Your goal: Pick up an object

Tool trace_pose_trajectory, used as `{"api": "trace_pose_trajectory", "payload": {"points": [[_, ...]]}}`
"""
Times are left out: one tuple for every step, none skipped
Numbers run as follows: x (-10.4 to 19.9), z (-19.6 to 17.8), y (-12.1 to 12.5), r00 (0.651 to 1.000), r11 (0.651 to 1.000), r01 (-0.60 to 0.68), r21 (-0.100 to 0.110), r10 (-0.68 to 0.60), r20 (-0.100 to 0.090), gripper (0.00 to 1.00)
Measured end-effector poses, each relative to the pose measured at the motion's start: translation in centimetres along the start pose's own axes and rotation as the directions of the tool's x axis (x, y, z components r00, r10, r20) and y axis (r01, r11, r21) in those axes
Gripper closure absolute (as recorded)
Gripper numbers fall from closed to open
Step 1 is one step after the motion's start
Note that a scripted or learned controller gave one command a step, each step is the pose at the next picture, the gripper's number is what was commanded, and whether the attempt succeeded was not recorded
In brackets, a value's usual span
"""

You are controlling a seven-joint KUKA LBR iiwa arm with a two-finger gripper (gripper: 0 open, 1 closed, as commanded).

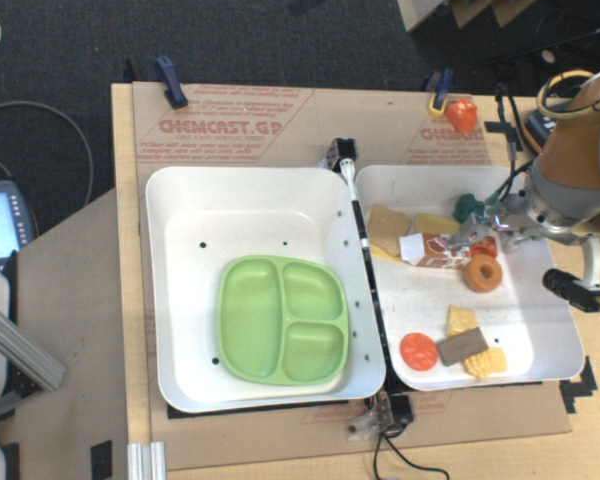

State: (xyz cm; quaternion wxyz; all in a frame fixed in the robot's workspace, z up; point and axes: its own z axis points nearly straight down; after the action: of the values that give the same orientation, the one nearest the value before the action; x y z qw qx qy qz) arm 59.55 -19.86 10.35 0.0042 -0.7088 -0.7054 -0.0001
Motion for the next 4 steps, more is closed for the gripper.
{"api": "trace_pose_trajectory", "payload": {"points": [[11.9,-8.5,-2.9,1.000,1.000,0.016,-0.011,-0.016,0.001,0.00],[7.0,0.0,-9.7,1.000,1.000,-0.002,0.008,0.002,0.005,0.00],[7.3,-1.6,-9.2,1.000,1.000,0.003,-0.009,-0.003,0.008,1.00],[15.1,-11.7,0.3,1.000,1.000,0.017,-0.025,-0.017,0.005,1.00]]}}
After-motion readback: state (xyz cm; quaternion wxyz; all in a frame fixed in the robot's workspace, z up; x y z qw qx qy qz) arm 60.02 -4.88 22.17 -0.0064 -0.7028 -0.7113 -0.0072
